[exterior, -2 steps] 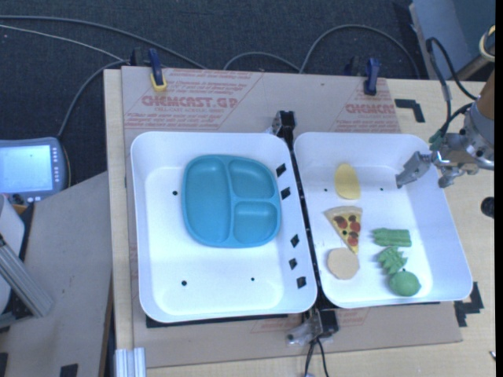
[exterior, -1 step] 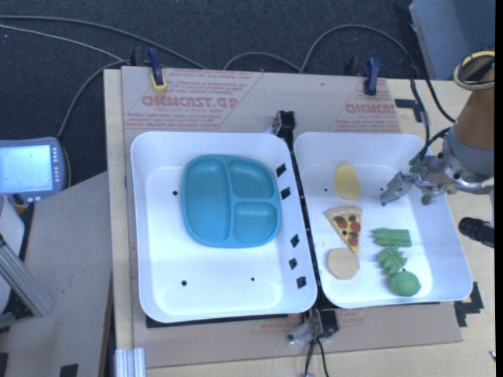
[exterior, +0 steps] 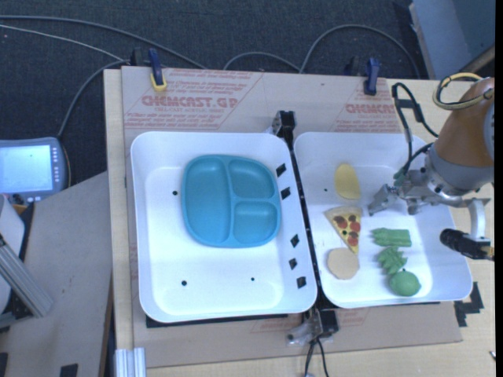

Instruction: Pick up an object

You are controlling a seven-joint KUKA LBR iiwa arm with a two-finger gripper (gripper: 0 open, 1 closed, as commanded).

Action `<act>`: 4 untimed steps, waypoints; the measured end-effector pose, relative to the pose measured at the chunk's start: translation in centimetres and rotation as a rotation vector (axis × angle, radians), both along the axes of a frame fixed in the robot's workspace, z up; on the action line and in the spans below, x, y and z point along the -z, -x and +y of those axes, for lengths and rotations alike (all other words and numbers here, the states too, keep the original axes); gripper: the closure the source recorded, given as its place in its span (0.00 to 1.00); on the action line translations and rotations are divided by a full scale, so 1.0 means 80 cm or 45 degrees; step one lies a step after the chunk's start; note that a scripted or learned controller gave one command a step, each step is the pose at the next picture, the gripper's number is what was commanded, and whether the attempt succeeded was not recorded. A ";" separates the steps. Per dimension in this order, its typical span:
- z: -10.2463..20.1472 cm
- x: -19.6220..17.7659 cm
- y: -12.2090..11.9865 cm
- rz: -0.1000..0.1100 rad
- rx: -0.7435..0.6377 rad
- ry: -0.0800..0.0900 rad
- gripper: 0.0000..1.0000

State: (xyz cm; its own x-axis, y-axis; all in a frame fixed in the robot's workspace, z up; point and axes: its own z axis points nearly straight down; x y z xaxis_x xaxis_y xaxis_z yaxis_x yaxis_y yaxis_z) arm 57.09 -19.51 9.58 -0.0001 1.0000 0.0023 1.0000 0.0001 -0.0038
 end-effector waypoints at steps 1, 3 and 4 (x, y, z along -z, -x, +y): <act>0.000 -0.017 -0.001 -0.005 0.001 0.001 1.00; -0.001 -0.158 -0.005 -0.012 -0.003 0.005 1.00; -0.001 -0.194 -0.006 -0.010 -0.002 0.004 1.00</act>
